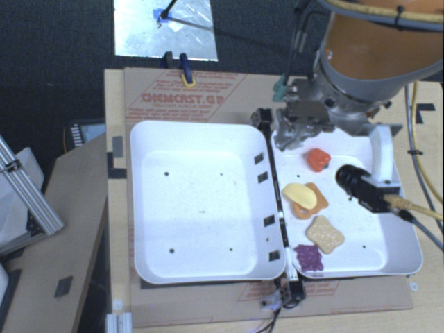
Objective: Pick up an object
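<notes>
Tan counter (83, 207) on dark carpeted floor (48, 40), foil sheet (165, 18) beyond; printed cardboard (184, 97) beneath two white bins: left bin (201, 200), right bin (395, 248). In right bin: red pepper toy (318, 159) near far wall, yellow slice (300, 194) atop orange piece (310, 201), cracker-like tan toast (325, 234), purple grape cluster (309, 257) at near corner. End effector (295, 130) low over right bin's far left corner, just beside pepper; finger state not discernible.

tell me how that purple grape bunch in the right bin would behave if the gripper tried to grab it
The purple grape bunch looks like a small lumpy toy, so probably light and fairly stiff. Its bumpy surface may let fingers slip off. It lies close to the bin's near left corner, beside the cracker, which could crowd a grasp.
</notes>
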Robot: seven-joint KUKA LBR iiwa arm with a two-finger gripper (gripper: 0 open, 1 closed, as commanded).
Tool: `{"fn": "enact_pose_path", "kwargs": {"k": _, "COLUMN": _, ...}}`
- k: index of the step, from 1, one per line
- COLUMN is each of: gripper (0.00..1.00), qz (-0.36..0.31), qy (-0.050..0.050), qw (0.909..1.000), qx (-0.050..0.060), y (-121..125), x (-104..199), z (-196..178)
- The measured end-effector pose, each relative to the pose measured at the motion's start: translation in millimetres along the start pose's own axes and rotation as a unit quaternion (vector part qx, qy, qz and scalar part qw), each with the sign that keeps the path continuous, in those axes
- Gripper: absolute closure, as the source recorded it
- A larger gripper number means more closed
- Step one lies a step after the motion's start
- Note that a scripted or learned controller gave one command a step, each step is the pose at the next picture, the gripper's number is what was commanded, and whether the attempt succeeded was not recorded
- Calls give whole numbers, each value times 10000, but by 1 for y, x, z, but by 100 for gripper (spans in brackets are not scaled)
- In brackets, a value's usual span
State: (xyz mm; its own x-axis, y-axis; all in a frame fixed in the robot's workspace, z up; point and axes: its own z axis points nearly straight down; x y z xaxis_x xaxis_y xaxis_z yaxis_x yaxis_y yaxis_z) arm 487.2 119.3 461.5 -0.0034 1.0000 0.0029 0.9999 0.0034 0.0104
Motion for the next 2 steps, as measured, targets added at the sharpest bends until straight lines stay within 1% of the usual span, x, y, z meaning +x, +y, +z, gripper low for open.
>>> {"fn": "enact_pose_path", "kwargs": {"k": 1, "gripper": 100, "qz": -40, "qy": 14, "qw": 10000, "qx": 2, "y": 0, "x": 72, "z": -73}}
{"fn": "enact_pose_path", "kwargs": {"k": 2, "gripper": 100, "qz": 1, "qy": -10, "qw": 10000, "qx": 29, "y": 76, "x": 101, "z": -72}}
